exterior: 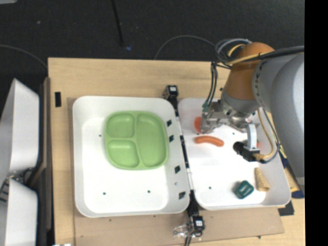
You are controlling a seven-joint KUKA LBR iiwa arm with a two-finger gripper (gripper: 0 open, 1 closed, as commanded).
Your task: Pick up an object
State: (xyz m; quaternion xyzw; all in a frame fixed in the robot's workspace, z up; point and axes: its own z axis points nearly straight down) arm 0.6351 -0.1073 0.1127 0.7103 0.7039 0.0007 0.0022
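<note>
**Claw low over the sausage in the right bin**

The sausage (209,141), orange-red and lying nearly flat across, sits in the upper left part of the right bin (220,188), close to the divider between the two bins. A second small orange-red piece (197,123) lies just at its 11 o'clock, tight against my claw's metal frame.

My claw (210,128) hangs right above the sausage, at its 12 o'clock, reaching down from my orange wrist band. From this slant I cannot tell whether my fingers are apart or together, and I see nothing held between them; the sausage rests on the bin floor.

At 3 o'clock from the sausage there is a black part (245,150) with cabling, belonging to my wrist hardware, hanging over the bin. Further out, toward 5 o'clock, a green block (244,189) lies near the bin's lower right corner, and a tan cone (262,179) lies just beside it, at the block's 2 o'clock, near the right wall.

Off at 9 o'clock, across the divider, the left bin (123,199) holds a green plate (137,140) with three compartments, resting in its upper middle. Both bins sit on a wooden bench (118,76).
</note>
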